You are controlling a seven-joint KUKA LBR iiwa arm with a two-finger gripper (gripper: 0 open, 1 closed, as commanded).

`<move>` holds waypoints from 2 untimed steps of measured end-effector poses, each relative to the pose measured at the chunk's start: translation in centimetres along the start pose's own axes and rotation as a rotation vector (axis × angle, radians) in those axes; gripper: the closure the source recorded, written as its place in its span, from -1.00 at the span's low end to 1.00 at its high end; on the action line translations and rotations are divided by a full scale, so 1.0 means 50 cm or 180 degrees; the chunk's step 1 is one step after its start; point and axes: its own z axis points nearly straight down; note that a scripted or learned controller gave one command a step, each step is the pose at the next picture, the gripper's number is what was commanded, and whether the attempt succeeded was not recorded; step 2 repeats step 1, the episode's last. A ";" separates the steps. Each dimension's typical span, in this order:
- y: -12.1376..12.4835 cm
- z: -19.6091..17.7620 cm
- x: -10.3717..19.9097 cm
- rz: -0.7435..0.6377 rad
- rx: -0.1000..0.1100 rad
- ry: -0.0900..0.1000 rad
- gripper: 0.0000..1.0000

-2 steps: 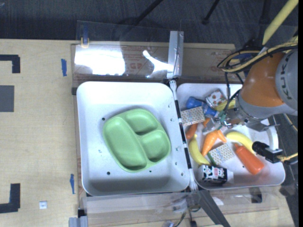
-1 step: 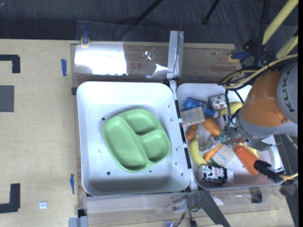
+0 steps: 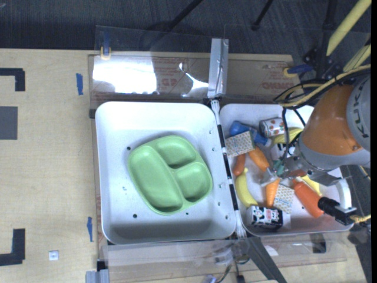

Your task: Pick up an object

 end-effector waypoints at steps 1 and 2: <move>-0.046 -0.174 0.104 -0.0020 0.0029 0.0007 1.00; -0.046 -0.174 0.104 -0.0020 0.0029 0.0007 1.00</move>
